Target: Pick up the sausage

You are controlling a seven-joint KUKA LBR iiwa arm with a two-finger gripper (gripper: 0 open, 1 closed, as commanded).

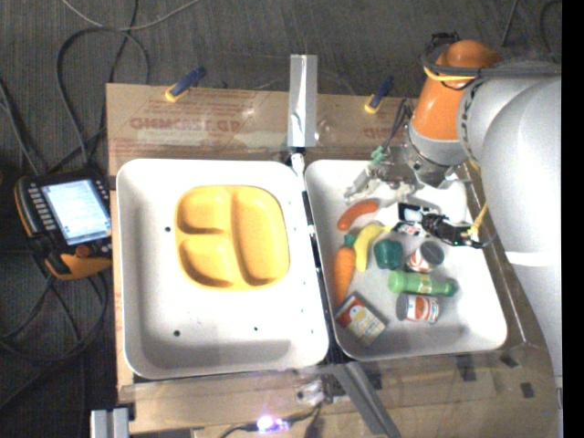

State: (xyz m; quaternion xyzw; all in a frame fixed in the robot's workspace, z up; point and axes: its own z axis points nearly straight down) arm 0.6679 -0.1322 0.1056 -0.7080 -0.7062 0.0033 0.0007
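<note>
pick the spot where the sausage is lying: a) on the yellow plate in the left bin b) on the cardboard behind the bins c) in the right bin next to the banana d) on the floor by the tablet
c: the sausage lies in the right bin, just above the banana, while the yellow plate sits in the left bin.

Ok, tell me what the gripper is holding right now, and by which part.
Nothing is held. The gripper hangs open above the sausage, which lies in the right bin.
</note>
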